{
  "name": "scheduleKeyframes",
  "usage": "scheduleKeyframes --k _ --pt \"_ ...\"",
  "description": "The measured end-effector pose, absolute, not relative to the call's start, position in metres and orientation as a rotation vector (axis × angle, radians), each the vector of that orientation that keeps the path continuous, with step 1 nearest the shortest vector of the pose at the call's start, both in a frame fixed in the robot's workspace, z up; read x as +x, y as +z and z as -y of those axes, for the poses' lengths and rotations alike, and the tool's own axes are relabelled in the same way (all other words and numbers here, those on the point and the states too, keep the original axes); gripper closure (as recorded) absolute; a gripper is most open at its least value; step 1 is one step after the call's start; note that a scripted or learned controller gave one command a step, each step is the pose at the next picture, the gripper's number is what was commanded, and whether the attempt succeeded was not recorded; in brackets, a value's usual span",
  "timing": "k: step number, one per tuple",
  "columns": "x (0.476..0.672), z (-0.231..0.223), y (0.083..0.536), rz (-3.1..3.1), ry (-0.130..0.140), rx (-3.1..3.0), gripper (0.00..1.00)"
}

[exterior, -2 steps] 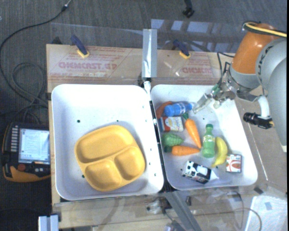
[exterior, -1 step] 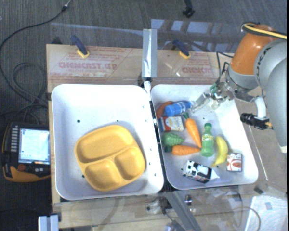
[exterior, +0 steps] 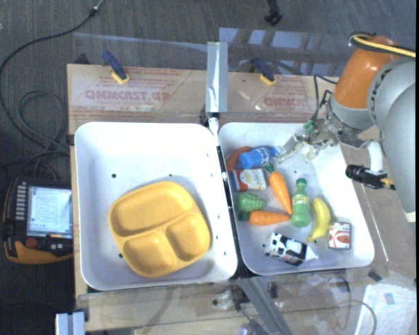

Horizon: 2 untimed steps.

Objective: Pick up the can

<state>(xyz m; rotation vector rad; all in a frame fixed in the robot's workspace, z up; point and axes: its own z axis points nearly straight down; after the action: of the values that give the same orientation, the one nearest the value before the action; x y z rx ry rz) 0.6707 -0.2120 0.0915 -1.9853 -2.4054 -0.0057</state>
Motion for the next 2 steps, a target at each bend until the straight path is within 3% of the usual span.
scheduleKeyframes --k 2 --pt "0.6687 0.2128 0.0912 2.278 0.008 -2.117 0.0"
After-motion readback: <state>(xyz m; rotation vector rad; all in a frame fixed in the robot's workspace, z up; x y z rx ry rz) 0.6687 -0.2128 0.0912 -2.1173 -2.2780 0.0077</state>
